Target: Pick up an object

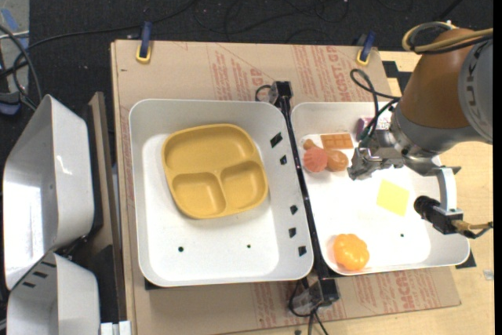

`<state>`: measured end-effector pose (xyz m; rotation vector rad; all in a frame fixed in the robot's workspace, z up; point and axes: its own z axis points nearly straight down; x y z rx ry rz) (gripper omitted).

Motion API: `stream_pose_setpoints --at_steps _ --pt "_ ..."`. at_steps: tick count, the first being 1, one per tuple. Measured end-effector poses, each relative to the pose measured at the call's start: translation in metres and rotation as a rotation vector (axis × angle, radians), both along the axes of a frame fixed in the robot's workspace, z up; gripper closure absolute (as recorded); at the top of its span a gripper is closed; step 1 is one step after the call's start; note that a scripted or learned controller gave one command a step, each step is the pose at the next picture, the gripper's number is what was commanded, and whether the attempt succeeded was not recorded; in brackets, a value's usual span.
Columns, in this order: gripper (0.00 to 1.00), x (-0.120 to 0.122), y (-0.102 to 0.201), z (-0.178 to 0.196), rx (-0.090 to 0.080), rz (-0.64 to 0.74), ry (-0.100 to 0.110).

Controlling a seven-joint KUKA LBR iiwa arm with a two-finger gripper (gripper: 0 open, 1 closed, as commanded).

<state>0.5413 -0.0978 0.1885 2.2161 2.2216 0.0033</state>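
Note:
My gripper (362, 166) hangs over the right bin (416, 247), just right of a small cluster of toy food: a pink-red round piece (315, 160), an orange-brown round piece (336, 161) and a flat orange cracker (336, 140). A yellow square slice (393, 197) lies below and to the right of the gripper. An orange pepper-like toy (351, 251) rests near the bin's front edge. A small purple item (362, 125) peeks out beside the wrist. Nothing shows between the fingers.
The left bin (157, 247) holds a yellow divided plate (213, 169). A black divider with clips (296, 169) runs between the bins. The arm's grey and orange body (447, 98) covers the right bin's back right corner. Blue and yellow clamps (143, 43) grip the board's far edge.

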Motion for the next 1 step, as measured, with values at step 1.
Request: stream_pose_setpoints --at_steps 1 --pt "1.00 0.0010 0.0000 0.0306 0.000 0.001 0.001"
